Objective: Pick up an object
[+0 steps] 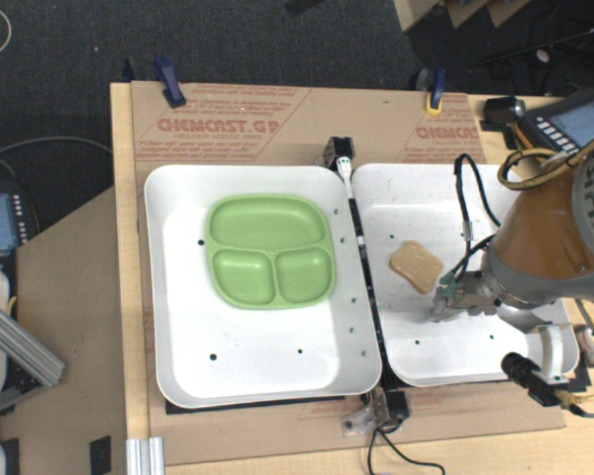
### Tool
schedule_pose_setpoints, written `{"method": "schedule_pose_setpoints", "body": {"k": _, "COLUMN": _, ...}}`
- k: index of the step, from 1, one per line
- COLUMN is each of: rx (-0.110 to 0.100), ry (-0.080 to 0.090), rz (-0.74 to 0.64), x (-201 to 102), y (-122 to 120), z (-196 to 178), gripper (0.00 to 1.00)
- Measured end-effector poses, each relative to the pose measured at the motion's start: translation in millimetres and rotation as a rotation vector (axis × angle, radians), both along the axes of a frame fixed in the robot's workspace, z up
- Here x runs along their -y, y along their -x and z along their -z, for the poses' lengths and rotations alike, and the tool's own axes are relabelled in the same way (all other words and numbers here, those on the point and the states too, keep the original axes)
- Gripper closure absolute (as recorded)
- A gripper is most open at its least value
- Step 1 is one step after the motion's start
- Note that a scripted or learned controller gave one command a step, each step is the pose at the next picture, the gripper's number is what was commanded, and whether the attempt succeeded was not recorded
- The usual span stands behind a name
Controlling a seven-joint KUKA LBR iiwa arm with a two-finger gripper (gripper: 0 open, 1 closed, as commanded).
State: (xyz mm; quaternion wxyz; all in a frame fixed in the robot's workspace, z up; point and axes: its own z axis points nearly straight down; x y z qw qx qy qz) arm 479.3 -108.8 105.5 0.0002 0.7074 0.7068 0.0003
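the hand (445,300) hangs low over the floor of the right bin (445,359), at the end of the grey and orange arm (544,240) that comes in from the right; whether it is open or shut i cannot tell, since its tip is small, dark and partly under the wrist, and nothing shows held in it. just beside it, up and to the left, lies the task's thing, a tan slab (416,265) that looks like a slice of toy bread, flat on the bin floor, slightly skewed to the bin walls. it sits near the hand, though whether they touch is too fine to see. judging by its look, the slab is light and fairly stiff, probably foam or plastic, not fragile, but thin and lying flat, so it may skid on the smooth white floor when pushed. the best hold would seem to be across its narrow width, pinching the two long edges, coming straight down. further out, the left bin (178,295) holds a green tray (270,250) with three compartments, well apart from the hand, and both bins rest on the worktop (228,117).
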Motion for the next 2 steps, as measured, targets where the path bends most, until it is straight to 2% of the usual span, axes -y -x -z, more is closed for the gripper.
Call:
{"method": "schedule_pose_setpoints", "body": {"k": 1, "rx": 0.007, "ry": -0.001, "rz": -0.01, "x": -90, "y": -1, "z": -84, "gripper": 1.0}}
{"method": "schedule_pose_setpoints", "body": {"k": 2, "rx": 0.007, "ry": -0.005, "rz": -0.013, "x": -178, "y": -6, "z": -148, "gripper": 1.0}}
